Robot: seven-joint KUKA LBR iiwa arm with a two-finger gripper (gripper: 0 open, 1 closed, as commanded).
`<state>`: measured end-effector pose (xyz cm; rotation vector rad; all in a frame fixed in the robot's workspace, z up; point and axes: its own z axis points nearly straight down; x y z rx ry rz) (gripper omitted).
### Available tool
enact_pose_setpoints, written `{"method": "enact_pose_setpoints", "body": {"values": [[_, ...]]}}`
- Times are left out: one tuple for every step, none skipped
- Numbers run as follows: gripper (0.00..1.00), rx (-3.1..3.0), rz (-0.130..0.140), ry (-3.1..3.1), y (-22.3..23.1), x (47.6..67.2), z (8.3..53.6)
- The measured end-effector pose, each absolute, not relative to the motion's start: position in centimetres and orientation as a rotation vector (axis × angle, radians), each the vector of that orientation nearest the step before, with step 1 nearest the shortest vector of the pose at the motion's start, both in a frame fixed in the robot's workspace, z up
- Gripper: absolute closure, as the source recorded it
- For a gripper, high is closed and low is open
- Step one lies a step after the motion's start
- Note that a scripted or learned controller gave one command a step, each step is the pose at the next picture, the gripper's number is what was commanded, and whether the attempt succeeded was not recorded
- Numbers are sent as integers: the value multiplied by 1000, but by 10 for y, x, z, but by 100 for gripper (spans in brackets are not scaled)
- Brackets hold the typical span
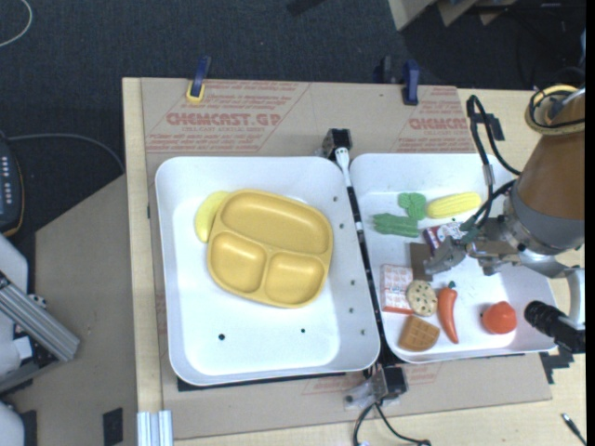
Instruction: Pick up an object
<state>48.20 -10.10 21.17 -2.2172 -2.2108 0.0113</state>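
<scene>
From above, two white bins sit side by side on a brown bench. The left bin (186, 277) fills the middle left of the picture. A yellow tray (268, 247) with three dips lies in its upper part, and a small yellow thing (206, 215) peeks out from under the tray's upper left edge.

The right bin (381, 170) is in the middle right of the picture and holds toy food. A yellow corn cob (453, 204) lies near its top, just beside a green veggie (405, 214). Lower down there is a pink-and-white packet (396, 282), with a spotty cookie (421, 297) touching it. A brown waffle (418, 334) sits near the bin's bottom edge. An orange carrot (448, 312) lies just right of the cookie, and a red tomato (499, 318) rests near the lower right corner.

The arm (553, 189) comes in from the right side of the picture. Its gripper (444, 256) hangs low over the middle of the right bin, above the packet and the carrot. A dark bit sits at its tip, but it is too small to tell whether the fingers are apart or together.
</scene>
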Motion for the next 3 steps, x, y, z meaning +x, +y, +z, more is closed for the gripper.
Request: {"method": "enact_pose_setpoints", "body": {"values": [[0,-2221,0,-2220,-101,485,217],[0,-2217,7,-2215,-101,484,153],[0,-2218,5,-2216,-103,480,110]]}}
